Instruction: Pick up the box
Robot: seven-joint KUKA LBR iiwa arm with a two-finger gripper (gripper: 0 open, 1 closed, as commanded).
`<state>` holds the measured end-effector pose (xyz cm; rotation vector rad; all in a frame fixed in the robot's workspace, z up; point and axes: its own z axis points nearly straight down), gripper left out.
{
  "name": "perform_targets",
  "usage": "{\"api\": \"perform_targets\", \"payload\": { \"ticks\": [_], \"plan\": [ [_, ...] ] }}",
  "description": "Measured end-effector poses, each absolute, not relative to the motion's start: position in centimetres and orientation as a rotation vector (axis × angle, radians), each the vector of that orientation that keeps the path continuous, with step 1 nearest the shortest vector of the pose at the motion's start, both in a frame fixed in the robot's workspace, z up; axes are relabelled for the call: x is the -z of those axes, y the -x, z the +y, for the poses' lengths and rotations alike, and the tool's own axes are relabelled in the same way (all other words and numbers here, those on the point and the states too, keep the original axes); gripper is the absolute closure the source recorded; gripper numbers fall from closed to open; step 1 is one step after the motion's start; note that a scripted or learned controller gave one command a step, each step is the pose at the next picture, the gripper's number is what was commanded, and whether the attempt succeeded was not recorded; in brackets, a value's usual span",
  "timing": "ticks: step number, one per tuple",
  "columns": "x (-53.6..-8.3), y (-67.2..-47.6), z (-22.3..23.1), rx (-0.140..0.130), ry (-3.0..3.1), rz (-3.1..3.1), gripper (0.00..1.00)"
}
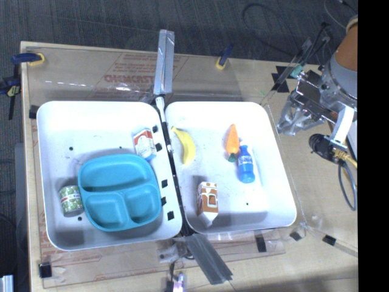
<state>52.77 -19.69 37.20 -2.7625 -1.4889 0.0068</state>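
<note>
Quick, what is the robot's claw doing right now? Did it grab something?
Gripper: outside the bins, over the bench to their right. Whether it is open or shut cannot be told. Nothing can be seen in it.

The box [207, 203] is a small carton, orange-brown and white with a printed face, its top folded to a ridge. It stands roughly upright — leaning slightly — in the right bin [276, 163], near that bin's front left corner.

The arm enters at three o'clock, its orange band at the frame's upper right edge; the end effector [296, 119] hangs low, pointing toward nine o'clock, nothing visible between its fingers
</note>
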Motion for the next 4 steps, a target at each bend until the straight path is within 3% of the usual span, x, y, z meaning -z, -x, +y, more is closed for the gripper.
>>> {"api": "perform_targets", "payload": {
  "ticks": [1,2,3,4],
  "plan": [
    [-38.2,-52.8,-19.6,-0.012,2.755,-1.498,1.00],
    [-29.1,-50.0,-16.8,-0.009,2.892,-1.220,1.00],
    [-36.7,-50.5,-15.9,-0.004,3.056,-0.717,1.00],
    [-37.6,-50.5,-15.8,-0.011,3.050,-0.730,1.00]
  ]
}}
